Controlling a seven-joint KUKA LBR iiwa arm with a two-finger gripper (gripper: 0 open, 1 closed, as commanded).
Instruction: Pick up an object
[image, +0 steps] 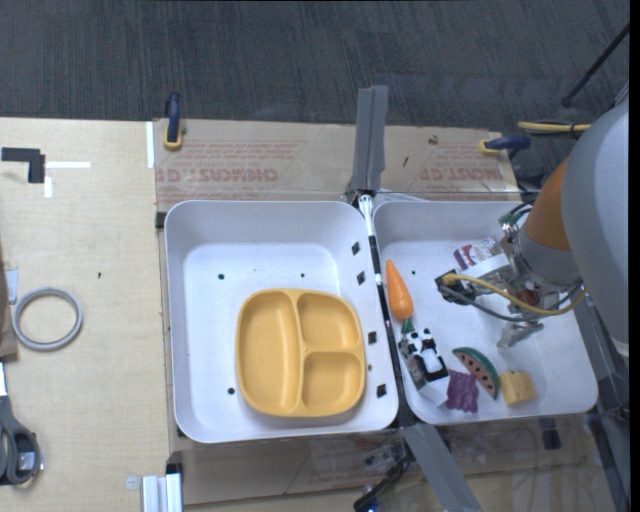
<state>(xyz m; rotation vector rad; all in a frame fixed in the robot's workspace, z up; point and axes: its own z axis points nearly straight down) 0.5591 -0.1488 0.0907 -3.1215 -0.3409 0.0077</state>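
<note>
My gripper (513, 332) hangs over the right bin (570, 400), near its right side, below the orange band of the arm (545, 215). Yellow and grey cables loop out from the wrist toward the left. Below it lie a watermelon slice (478, 367), a purple toy (462, 391) and a pale yellow cheese block (517, 387). An orange carrot (399, 289) and a black-and-white toy (423, 358) lie along the bin's left wall. Nothing shows in the gripper's grasp.
The left bin (200, 250) holds a yellow divided plate (300, 352). On the bench to the left lie a grey tape roll (45, 318) and scissors (15, 455). Clamps (173, 122) hold the cardboard behind the bins.
</note>
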